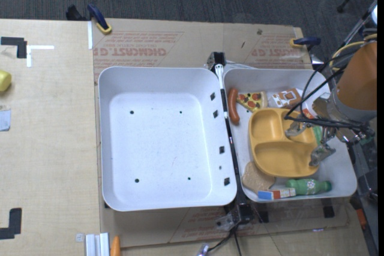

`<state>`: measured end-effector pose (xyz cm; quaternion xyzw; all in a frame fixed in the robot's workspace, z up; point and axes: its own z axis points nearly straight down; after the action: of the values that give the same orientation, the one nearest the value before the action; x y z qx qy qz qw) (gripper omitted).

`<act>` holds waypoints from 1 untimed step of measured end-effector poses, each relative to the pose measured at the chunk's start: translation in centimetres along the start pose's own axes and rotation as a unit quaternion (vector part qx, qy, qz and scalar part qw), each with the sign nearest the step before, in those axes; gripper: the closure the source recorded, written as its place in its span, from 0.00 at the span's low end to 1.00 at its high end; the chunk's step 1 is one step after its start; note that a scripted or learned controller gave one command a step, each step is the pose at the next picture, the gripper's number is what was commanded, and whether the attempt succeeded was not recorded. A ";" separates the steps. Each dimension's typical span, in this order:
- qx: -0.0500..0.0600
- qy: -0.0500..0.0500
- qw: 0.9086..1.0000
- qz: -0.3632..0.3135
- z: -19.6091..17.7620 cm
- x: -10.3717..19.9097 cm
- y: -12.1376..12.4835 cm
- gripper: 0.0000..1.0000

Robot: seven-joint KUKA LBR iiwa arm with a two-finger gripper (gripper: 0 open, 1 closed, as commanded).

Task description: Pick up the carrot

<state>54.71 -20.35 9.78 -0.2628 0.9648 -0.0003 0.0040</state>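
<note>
Looking down from the fixed camera view, we see the right bin [354, 180] crowded while the left bin [156, 135] sits beside it, their rims touching along the middle. That crowding explains where the arm has gone: it reaches in from the right, its orange band [363, 81] above the wrist, and the claw [309, 141] hangs over the right edge of the yellow divided dish [273, 147]. We cannot tell whether the claw is spread or pressed together, since the metal parts blur into cables and the dish rim, and we see nothing gripped in it.

We judge the carrot [233, 106] to be the slim orange-red piece lying lengthwise against the right bin's left wall, well apart from the claw, with the dish between them. Its place tight to the wall looks like a hard spot for a pinch, leaving little room on the wall side.

Around it lie a pizza slice [252, 100] just beside the carrot, a small printed packet [285, 98], a green bottle [309, 187] and a flat brown round [257, 177] at the near end.

On the desk [48, 147] to the far left rests a yellow object [4, 81], apart from both bins.
</note>
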 end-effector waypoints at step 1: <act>0.006 -0.002 1.000 -0.007 -0.1 -3.9 4.4 0.00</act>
<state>55.86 -14.59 9.91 -0.2693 0.9630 -0.0057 0.0074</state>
